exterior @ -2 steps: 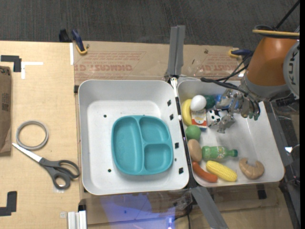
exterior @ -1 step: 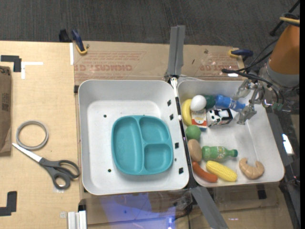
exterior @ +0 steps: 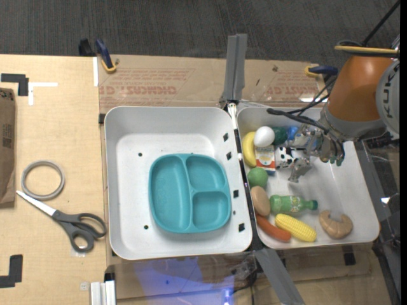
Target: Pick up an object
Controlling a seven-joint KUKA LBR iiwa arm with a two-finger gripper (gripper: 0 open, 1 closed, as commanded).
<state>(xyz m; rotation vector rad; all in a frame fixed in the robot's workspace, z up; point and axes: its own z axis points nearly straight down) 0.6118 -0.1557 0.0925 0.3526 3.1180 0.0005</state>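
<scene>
My gripper (exterior: pixel 297 168) hangs over the middle of the right bin (exterior: pixel 353 189), just right of a small red, white and black carton (exterior: pixel 275 158). Nothing shows in its grasp. The bin's left side holds a white ball (exterior: pixel 264 136), a yellow banana (exterior: pixel 248 149), a green lime (exterior: pixel 257 177), a tan potato (exterior: pixel 259 201) and a green bottle (exterior: pixel 291 204). Along the front lie a red sausage-like piece (exterior: pixel 273 230), a corn cob (exterior: pixel 296 227) and a brown mushroom (exterior: pixel 335 223). A blue item (exterior: pixel 290 133) sits behind the carton.
The left bin (exterior: pixel 127 170) holds a teal divided plate (exterior: pixel 189 192). A dark divider (exterior: pixel 236 75) runs between the bins. On the bench to the left lie scissors (exterior: pixel 70 221) and a tape roll (exterior: pixel 42 178). The orange-banded arm (exterior: pixel 359 88) enters from the right.
</scene>
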